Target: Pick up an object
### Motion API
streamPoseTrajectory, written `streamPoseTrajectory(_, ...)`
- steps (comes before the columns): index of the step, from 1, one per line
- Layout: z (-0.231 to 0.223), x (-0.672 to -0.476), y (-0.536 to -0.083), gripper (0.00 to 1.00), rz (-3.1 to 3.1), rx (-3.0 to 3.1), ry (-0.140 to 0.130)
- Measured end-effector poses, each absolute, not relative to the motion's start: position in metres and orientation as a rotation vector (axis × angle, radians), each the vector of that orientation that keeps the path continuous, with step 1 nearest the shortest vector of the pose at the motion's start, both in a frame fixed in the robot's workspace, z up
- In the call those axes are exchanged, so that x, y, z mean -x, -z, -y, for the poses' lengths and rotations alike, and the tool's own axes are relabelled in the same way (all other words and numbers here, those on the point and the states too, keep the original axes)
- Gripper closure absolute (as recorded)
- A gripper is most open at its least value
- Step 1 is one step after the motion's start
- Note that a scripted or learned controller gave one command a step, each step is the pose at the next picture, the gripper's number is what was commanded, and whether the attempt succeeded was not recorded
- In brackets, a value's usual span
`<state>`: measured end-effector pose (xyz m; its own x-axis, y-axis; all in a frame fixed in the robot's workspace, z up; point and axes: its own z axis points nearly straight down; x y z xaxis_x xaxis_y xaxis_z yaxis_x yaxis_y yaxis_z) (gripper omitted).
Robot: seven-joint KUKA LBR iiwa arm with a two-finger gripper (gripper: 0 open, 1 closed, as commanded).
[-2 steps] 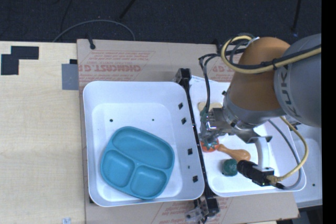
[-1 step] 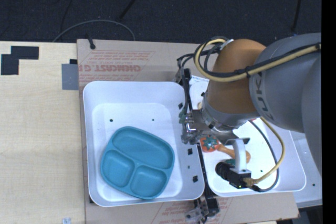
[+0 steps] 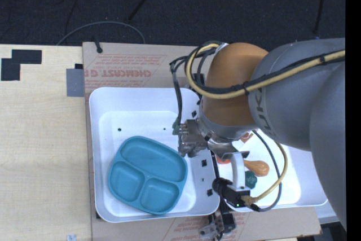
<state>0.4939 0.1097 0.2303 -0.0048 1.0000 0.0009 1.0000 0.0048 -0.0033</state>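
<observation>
Hovering: arm [image 3: 237,93] over the bins' divide | jaws: cannot tell (hidden beneath wrist) | blue tray [image 3: 148,175] left bin

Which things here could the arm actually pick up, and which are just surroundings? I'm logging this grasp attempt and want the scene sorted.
Pickable candidates:
- blue divided tray, lying in the left bin
- orange piece in the right bin
- small teal piece beside it

Surroundings:
- cardboard sheet under the bins
- wooden bench top
- black cables on the dark floor behind
</observation>
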Motion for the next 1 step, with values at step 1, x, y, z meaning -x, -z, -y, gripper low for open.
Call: streamPoseTrajectory(1,-0.1082,-0.494,-0.23,0.0,2.222,2.217,-0.005)
